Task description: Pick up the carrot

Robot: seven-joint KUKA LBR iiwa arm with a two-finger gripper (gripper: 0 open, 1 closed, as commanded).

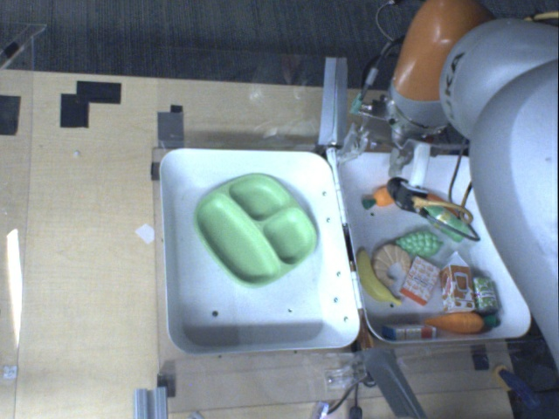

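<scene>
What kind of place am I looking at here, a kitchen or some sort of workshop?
Most likely a robotics lab bench, not a kitchen. A grey arm reaches over two white bins fixed to a wooden bench; one holds a green divided plate, the other toy food such as a carrot and a banana.

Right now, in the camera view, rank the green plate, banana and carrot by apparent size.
1. green plate, clearly largest.
2. banana and carrot: they look about equally long, so I won't rank them.

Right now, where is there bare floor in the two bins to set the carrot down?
Left bin: bare floor all round the green divided plate, widest along the near edge. Right bin: crowded with the banana, packets and carrot.
</scene>
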